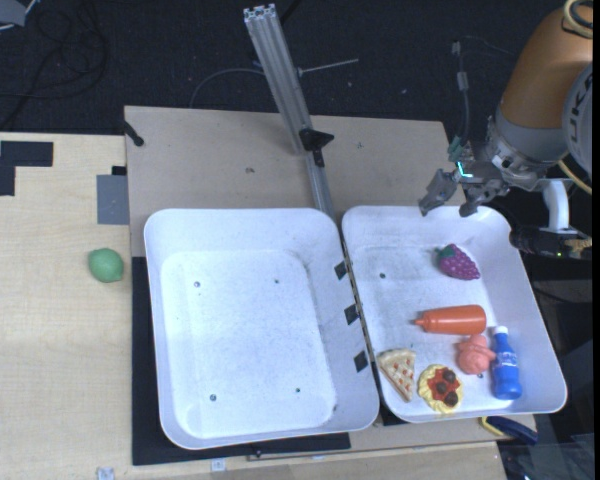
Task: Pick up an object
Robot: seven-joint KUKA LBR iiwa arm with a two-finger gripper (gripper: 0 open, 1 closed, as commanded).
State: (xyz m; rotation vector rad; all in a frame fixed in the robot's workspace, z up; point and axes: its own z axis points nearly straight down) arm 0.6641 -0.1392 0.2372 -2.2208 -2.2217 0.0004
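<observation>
**Gripper above the right bin's far edge, nothing between its fingers**

Working from the near edge back, I see the right-hand shallow white bin (540, 308) carrying all the toy food. Closest to me lie a round mini pizza with red and yellow topping (440, 387) and a tan pizza wedge (398, 370) just to its left, near the bin's front wall. Beside them on the right a blue plastic bottle with a white cap (505, 365) touches a lumpy pink piece (473, 353). Just behind these rests an orange-red bottle lying on its side (452, 319). Farther back, on its own, sits a purple bunch of grapes (458, 262).

The two-finger gripper (456, 197) hangs over the far rim of that bin, beyond the grapes and slightly to their left, apart from them. Its dark fingers look spread and I see nothing held between them.

The left-hand white bin (180, 238) sits alongside. Out on the light wooden bench (40, 298) to the left, a small green ball (106, 265) lies apart from both bins.
</observation>
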